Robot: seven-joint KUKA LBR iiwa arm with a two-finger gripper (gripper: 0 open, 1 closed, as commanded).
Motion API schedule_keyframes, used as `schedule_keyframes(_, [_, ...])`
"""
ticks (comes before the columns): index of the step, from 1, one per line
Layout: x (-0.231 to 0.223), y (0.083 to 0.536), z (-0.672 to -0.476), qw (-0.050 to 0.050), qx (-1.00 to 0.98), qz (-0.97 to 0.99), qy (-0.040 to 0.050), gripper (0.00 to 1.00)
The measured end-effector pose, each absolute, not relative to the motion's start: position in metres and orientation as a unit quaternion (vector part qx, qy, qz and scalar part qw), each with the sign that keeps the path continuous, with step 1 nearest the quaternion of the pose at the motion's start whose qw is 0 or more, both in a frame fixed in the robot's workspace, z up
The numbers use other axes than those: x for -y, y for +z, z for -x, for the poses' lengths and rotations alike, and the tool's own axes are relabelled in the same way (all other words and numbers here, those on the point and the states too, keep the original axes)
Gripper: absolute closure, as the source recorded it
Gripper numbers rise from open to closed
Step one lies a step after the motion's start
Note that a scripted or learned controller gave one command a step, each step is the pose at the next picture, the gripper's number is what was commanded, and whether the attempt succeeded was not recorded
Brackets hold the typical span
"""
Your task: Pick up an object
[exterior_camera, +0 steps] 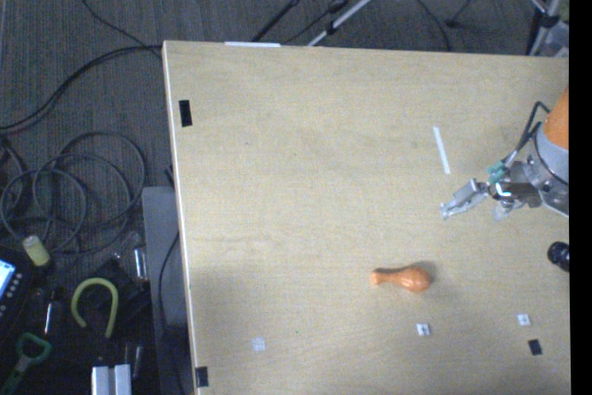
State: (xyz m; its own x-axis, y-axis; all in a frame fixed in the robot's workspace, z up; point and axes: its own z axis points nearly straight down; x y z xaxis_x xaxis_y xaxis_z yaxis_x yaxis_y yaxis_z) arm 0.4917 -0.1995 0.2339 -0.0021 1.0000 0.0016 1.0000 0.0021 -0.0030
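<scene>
Orange against pale wood, that's the target: a small orange pear-shaped object with a narrow neck (403,278) is lying on its side on the light tan wooden worktop (305,162), toward the near edge, with its bulb end pointing right. Nothing is touching it.

Over at the right, the grey arm with the orange band (558,143) is reaching in, and its silvery metal claw (453,207) is hanging above bare worktop, up and to the right of the orange piece and well apart from it. The claw is carrying nothing that I can see, though how far its tips are parted is too small and blurred to call from this angle. A thin white stick (442,150) is lying just up from the claw, also untouched.

So this reads as the approach stage, with no grasp made yet. I'd judge the next move is calling for a swing down and left until the claw is hovering over the orange piece, then a turn so the tips straddle the slim neck or the bulb across its short width, then a descent and a squeeze. That rounded body looks likely to roll if nudged off-centre.
</scene>
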Motion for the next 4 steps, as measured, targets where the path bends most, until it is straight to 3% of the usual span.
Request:
schedule_keyframes(1, [0.223, 0.208, -0.564, 0.001, 0.723, 0.69, 0.0017, 0.0])
schedule_keyframes(2, [0.222, 0.163, -0.624, 0.0, 0.71, 0.705, 0.0009, 0.0])
schedule_keyframes(3, [0.222, 0.084, -0.669, -0.001, 0.778, 0.629, 0.0017, 0.0])
schedule_keyframes(4, [0.192, 0.084, -0.669, -0.001, 0.89, 0.457, 0.0001, 0.0])
